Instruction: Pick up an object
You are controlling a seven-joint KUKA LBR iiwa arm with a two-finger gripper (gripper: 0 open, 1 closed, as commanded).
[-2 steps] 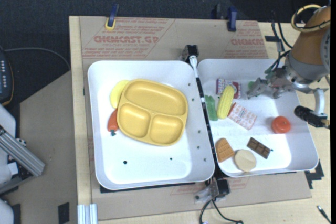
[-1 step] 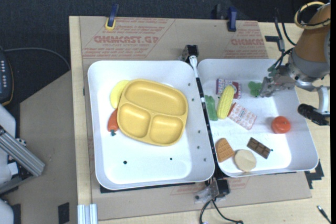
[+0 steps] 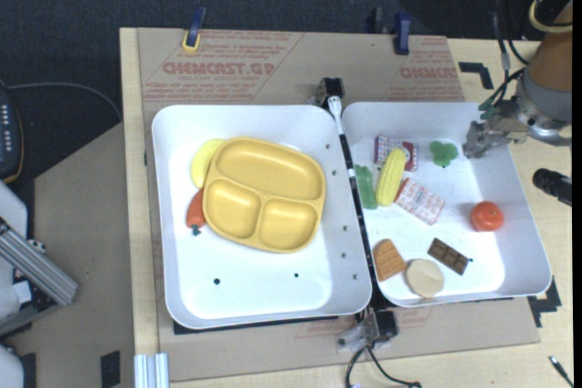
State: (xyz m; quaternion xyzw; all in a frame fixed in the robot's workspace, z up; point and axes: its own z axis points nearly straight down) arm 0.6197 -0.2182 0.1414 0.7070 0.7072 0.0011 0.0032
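Note:
The right bin [image 3: 527, 232] holds several small items. Among them are a yellow corn cob [image 3: 391, 175], a green leafy piece [image 3: 444, 152], a red tomato [image 3: 486, 215], a pink wafer packet [image 3: 420, 201], a brown chocolate bar [image 3: 448, 255], a tan biscuit [image 3: 388, 259] and a round beige cracker [image 3: 424, 277]. My gripper [image 3: 482, 141] hangs over the bin's far right corner, just right of the green leafy piece. Nothing shows beneath it but white bin floor.
The left bin [image 3: 173, 268] carries a yellow divided plate [image 3: 264, 194], with a yellow piece [image 3: 204, 161] and a red-orange pepper [image 3: 195, 212] at its left side. A green pod [image 3: 366, 186] and a red-white packet [image 3: 396, 149] lie by the corn. Clamps stand on the bench's far edge.

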